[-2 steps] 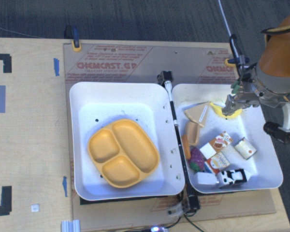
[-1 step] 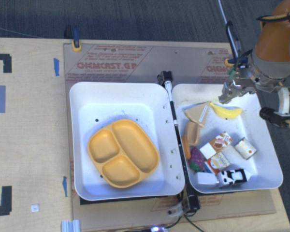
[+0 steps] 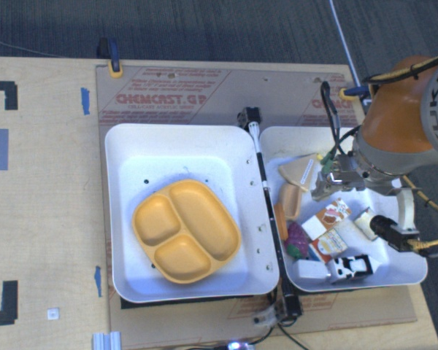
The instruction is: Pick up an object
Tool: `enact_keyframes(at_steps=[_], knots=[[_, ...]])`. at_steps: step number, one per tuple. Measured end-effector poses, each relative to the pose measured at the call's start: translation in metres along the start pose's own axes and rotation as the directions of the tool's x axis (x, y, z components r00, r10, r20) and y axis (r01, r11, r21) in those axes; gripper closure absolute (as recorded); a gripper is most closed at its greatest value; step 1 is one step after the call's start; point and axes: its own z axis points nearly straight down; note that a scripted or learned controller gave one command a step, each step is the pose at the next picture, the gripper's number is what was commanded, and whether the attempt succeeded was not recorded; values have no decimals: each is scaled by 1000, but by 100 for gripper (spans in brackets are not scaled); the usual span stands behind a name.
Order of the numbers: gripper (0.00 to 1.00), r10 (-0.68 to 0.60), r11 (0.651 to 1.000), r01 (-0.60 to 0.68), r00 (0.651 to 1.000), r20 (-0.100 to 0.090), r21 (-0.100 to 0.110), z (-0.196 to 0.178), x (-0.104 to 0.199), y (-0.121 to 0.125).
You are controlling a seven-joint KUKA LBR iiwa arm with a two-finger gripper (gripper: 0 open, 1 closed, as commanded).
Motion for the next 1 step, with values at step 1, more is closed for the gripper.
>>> enact_keyframes(at_steps=[1], knots=[[100, 0, 1000, 0, 1000, 1, -3, 4, -7, 25]])
